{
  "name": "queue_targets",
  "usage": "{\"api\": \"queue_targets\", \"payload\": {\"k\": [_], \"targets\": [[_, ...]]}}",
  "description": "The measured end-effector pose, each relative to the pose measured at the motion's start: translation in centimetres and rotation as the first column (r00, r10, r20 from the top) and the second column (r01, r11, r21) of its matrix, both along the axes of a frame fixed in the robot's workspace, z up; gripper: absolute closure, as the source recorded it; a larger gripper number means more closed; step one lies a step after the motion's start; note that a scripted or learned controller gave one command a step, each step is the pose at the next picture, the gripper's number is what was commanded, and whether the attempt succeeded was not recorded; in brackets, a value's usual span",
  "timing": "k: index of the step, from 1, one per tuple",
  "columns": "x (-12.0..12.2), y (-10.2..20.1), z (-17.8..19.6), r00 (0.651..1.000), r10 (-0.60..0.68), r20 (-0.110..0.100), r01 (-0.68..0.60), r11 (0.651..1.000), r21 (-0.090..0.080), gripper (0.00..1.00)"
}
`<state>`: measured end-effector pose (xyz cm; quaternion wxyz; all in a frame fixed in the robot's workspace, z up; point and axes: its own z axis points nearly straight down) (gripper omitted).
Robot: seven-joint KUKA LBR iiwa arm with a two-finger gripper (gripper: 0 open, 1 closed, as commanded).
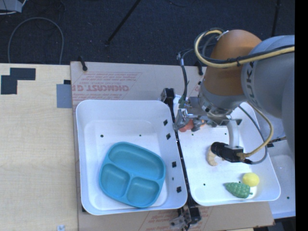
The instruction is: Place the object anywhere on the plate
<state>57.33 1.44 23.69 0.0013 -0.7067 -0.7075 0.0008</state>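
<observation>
the blue plate (132,174), three compartments, lies in the left bin (91,114), toward that bin's near edge and bare of any object. taking the plate as landmark: the divider between the two bins runs just right of it, and the right bin (269,196) lies beyond that.

up and to the right of the plate, just across the divider, the gripper (188,123) hangs low at the far left corner of the right bin, under the arm's grey wrist and orange band. a small reddish-orange object (196,124) shows right at the gripper's tip. whether it is clamped or merely lying beside the tip cannot be told, nor can the gripper's opening.

further right of the plate, well apart from the gripper, lie a pale tan object (211,158), a green object (238,189) and a yellow object (250,179), the last two touching or nearly so.

judgement: the step in hand is the pick, at the reddish-orange object; nothing is placed yet. the next move calls for a confirmed hold, a lift clear of the divider, then a carry leftward and toward the near edge to set down on the plate.
</observation>
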Motion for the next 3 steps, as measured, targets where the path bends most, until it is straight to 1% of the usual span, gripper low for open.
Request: {"api": "queue_targets", "payload": {"k": [1,2,3], "targets": [[0.0,5.2,0.6,1.0,0.003,-0.001,-0.003,1.0,0.0,1.0],[0.1,9.6,0.0,1.0,0.001,0.0,-0.001,1.0,-0.001,1.0],[-0.7,15.1,0.5,1.0,0.003,0.0,-0.003,1.0,0.0,1.0]]}}
